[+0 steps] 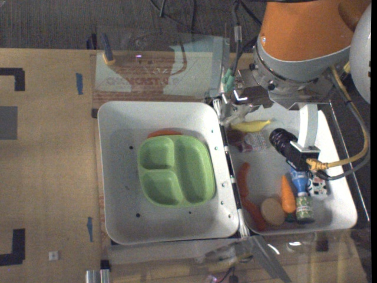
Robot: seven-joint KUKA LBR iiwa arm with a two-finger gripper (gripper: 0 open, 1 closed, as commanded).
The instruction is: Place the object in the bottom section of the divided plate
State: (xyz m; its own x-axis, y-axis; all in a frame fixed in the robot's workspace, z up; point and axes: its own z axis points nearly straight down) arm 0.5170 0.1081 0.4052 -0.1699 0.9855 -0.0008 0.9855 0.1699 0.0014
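A green divided plate (177,170) lies in the left white bin (118,217). It has two small sections on its left and one long section on its right. My gripper (242,102) hangs over the far left corner of the right bin (344,214), under the grey and orange wrist. Just below it lie a yellow banana (252,124) and a clear wrapped item (250,141). Further forward in that bin are a red sausage-like piece (243,180), an orange carrot (287,196), a tan round disc (273,211) and a small bottle (303,200).
A red-orange thing (168,133) peeks out from behind the plate's far edge. A black cylinder with a yellow cable (285,141) juts from the arm over the right bin. A clear sheet (159,69) lies behind the left bin.
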